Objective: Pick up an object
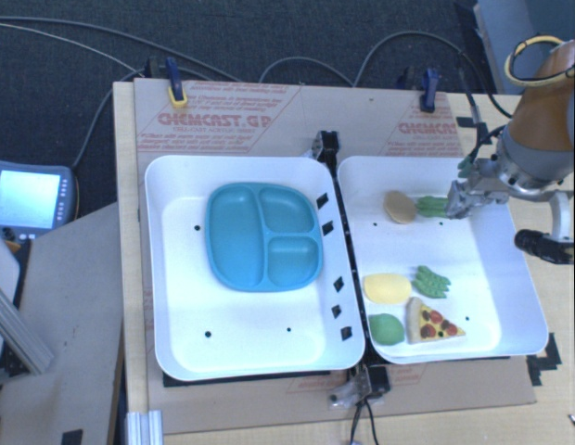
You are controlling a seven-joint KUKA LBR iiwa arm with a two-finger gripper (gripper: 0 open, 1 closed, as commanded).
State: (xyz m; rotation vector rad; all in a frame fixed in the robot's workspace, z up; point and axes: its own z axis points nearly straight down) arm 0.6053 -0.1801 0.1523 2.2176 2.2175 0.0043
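The gripper [462, 200] is seen at three o'clock in the right bin [510, 276], beside a green object [432, 206] and a tan potato [399, 207]; whether the jaws are clenched cannot be told. A pizza slice [432, 323] lies at five o'clock. A blue plate [264, 236] sits in the left bin [176, 276].

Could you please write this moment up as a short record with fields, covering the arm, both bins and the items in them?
arm: reaches in from the right; end effector low over the right bin's far side
at the end effector: green item, grip unclear
beside it: tan round item
right bin, near side: yellow item, green leafy item, green round item, pizza slice
left bin: blue divided plate
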